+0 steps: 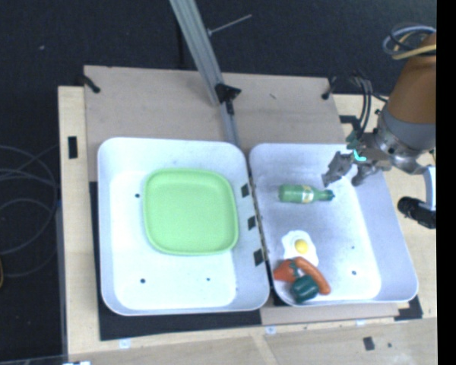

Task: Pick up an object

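1. The gripper (349,170) hangs over the right bin's (380,226) upper right part, fingers spread, nothing between them.
2. A green bottle (304,195) lies on its side just left of and below it.
3. Nearer the front sit a fried-egg toy (299,245) and a small orange-and-green pile (302,279).
4. The left bin (121,219) holds a green plate (190,211).

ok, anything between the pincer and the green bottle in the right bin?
Nothing visible. The pincer hangs over the right bin's upper right part, and the green bottle lies on its side just to its lower left, with bare bin floor between them. The fried egg sits further down, out of the path.
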Tool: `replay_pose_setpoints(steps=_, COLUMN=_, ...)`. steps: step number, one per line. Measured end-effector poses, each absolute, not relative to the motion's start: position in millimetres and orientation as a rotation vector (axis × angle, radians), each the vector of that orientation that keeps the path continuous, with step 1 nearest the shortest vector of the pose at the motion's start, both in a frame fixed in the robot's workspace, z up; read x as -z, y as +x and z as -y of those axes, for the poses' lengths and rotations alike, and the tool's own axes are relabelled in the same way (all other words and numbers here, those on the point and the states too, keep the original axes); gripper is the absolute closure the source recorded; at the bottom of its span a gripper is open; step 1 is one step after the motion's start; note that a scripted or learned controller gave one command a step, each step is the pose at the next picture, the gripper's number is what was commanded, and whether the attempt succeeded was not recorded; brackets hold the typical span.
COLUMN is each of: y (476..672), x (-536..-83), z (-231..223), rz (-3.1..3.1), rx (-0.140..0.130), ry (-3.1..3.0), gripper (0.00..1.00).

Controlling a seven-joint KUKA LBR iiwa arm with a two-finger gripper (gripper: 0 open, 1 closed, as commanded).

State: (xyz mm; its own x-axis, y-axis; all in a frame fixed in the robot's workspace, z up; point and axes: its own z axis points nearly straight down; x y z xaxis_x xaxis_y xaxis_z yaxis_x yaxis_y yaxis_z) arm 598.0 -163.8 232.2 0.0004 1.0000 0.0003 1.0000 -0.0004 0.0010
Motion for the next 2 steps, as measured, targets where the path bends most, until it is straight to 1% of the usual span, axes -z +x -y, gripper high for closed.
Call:
replay_pose_setpoints(steps=1, y=598.0, x=-232, z=164, rz=-2.221, rx=-0.001, ry=2.221, gripper=0.00)
replay_pose_setpoints(steps=2, y=603.2, x=-189, z=165, rz=-2.222, rx=0.003, ry=2.223, gripper=0.00)
